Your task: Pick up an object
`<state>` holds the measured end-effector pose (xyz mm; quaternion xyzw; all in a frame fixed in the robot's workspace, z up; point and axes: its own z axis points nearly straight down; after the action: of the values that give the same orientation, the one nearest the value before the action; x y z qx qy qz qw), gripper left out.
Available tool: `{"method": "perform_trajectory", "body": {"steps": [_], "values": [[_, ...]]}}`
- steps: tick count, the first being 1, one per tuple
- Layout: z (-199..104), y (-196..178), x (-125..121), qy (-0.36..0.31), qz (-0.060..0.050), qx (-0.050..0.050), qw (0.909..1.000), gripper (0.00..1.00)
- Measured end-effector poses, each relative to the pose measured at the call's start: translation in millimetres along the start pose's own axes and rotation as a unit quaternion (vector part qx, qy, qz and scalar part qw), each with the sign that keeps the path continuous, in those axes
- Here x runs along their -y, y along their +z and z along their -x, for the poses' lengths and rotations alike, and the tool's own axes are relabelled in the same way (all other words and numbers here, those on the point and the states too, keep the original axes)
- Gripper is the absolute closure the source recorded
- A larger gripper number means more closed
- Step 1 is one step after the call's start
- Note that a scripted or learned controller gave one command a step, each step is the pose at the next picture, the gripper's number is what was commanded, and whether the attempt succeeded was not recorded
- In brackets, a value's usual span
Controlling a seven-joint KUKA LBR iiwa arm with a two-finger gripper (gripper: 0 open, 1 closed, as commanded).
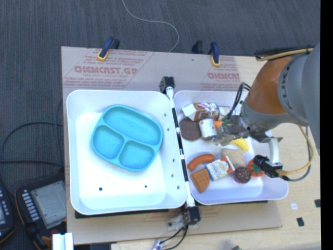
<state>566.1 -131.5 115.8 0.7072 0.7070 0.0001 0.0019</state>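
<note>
Arm low over the cluttered right bin; no pick confirmed.

Nearest the front wall lie a cracker (200,179), a sausage (200,161) and a small packet (219,169): light, rigid toy food, best pinched across its narrow sides. The gripper (227,133) sits beyond among the crowded pieces; its opening cannot be told, nor anything held. The right bin (270,191) leaves little room; the left bin (83,189) with its blue tray (126,137) offers more.

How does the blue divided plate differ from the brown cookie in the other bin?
The blue three-compartment plastic plate is far larger than the dark brown round cookie. The plate lies alone in the left white bin; the cookie sits crowded among toy foods in the right white bin. Both lie flat.
</note>
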Motion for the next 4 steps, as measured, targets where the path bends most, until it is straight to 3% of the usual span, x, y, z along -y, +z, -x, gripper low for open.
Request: {"method": "perform_trajectory", "body": {"steps": [1,2,3,4], "values": [[0,0,0,0.000,0.000,0.000,1.0000,0.00],[0,-9,0,0.000,0.000,0.000,1.0000,1.00],[0,-9,0,0.000,-0.001,0.000,1.0000,0.00],[0,-18,0,0.000,-0.001,0.000,1.0000,1.00]]}}
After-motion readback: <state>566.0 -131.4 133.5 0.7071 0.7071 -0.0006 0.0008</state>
